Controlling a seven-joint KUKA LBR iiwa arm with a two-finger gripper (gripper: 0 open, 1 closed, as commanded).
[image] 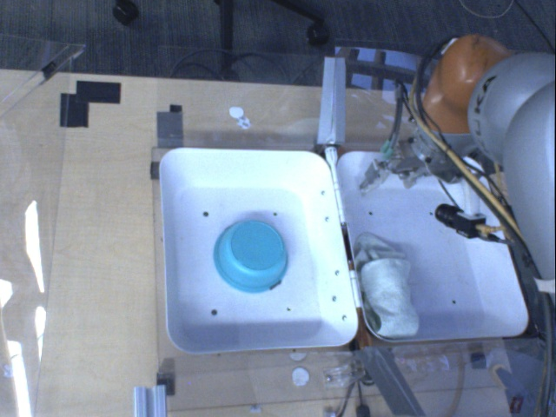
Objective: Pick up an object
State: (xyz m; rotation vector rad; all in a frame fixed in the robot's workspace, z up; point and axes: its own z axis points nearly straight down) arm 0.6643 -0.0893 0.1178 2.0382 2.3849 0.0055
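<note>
Blue bowl (251, 255), white cloth (387, 290), 2 white bins (187, 320), orange-banded grey arm (512, 102).

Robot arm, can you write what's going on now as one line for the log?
gripper: over right bin, far end, holding nothing seen | cloth: right bin, by divider | blue bowl: left bin, untouched

Grey robot arm (521, 102) with orange band (456, 68).

Smooth, rounded grey shell, wide and pale, blurred by closeness to the camera. Glossy orange dome-shaped section above the wrist. Bundled cables (460, 168), black and yellowish, strung along the underside from the orange part down past the wrist. Small black connector (459, 219) with an orange-yellow tip hanging off the cable run. Metal gripper (388, 168) at the end, silvery grey, thin and angular, details too small to make out.
</note>
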